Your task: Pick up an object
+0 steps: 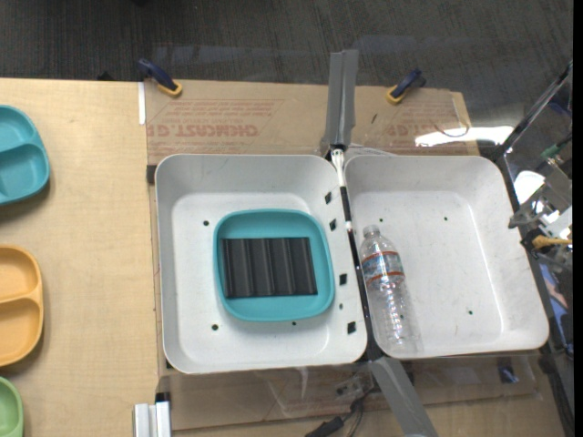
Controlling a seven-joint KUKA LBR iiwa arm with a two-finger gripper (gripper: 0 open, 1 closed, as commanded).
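- The water bottle (pixel 385 285) lies on its side along the right bin's (pixel 474 253) left wall, cap away from the camera
- Grip across its middle, fingers straddling its width; the wall crowds one side
- Gripper state: cannot tell

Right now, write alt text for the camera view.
A clear plastic water bottle lies along the right white bin's left wall. A teal tray with a dark ribbed insert sits in the left white bin.
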